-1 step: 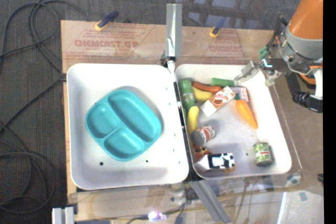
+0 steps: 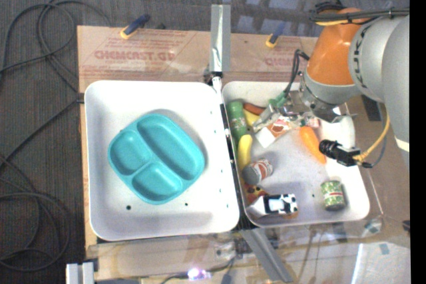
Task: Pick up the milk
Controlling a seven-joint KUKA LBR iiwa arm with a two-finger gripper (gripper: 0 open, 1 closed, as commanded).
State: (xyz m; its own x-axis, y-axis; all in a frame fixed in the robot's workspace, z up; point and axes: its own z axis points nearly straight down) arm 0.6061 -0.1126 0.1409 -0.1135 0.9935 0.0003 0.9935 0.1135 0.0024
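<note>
Dark grey carpet with loose cables all round, and on it you've got a bench topped with cardboard holding two white bins. The left bin has just a teal divided plate in the middle. The right bin is the cluttered one: a green bottle and something yellow along the left wall, a carrot near the middle, a little green-labelled can toward the front right, a small grey-and-red thing mid-left.

The milk, as far as I can judge, is the small black-and-white cow-patterned carton lying near the front wall of the right bin, a bit left of the can and not touching it.

Your gripper is down at the back of that same bin, in among a white-and-red packet and the other bits there. Can't tell whether it's clenched or released from this angle, there's too much clutter around it. Nothing is visibly lifted.

So I'd say you're at the approach step, and aimed at the wrong end of the bin. The next move calls for coming up clear of the pile, travelling toward the front wall, and dropping over the carton. It's close to the wall, so leave room on that side.
</note>
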